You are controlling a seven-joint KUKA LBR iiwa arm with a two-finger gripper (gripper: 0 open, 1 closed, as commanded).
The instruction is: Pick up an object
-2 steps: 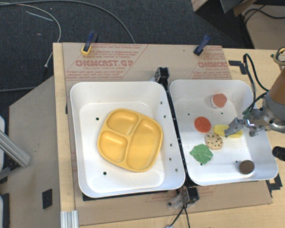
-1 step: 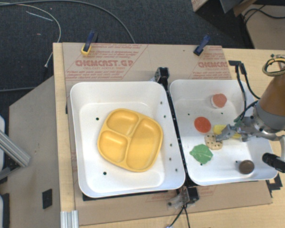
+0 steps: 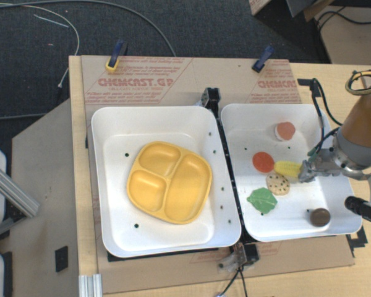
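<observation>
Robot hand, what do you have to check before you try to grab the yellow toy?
1. Hand near the yellow toy: ok, right beside its right end.
2. Toy between the fingers: cannot tell.
3. Neighbours apart from the toy: not ok, the cookie and orange disc crowd it.
4. Toy inside the right bin: ok.
5. Yellow tray out of the way: ok, in the left bin.

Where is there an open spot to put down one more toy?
Bare floor rings the yellow divided plastic plate in the left white bin. In the right white bin, the strip near its left wall is bare. Toys crowd its middle, by the end effector.
</observation>
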